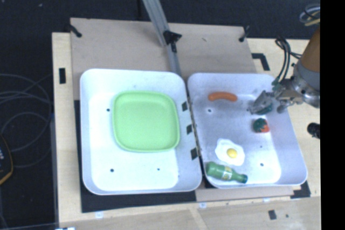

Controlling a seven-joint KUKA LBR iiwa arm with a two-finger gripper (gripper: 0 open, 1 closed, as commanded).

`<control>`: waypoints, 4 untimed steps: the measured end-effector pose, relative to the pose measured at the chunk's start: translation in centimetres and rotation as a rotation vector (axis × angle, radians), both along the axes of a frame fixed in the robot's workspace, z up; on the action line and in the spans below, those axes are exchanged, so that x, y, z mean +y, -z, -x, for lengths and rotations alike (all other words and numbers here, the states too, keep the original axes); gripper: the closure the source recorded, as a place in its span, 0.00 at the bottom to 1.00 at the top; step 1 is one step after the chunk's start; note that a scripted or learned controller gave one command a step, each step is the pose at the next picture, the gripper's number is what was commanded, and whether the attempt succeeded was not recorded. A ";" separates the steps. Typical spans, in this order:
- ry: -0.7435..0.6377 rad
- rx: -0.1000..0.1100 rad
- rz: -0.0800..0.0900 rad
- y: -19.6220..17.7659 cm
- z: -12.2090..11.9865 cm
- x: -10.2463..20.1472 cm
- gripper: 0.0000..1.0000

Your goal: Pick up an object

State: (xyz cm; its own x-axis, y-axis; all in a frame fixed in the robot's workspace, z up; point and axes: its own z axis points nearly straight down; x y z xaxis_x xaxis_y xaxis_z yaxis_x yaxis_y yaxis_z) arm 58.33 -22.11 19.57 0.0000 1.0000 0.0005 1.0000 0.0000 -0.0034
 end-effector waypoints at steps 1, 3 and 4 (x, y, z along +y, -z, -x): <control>0.001 0.001 0.000 6.0 0.7 -0.5 0.00; 0.001 -0.006 0.001 8.4 0.6 -0.6 1.00; 0.000 -0.009 0.002 2.0 0.5 -0.6 1.00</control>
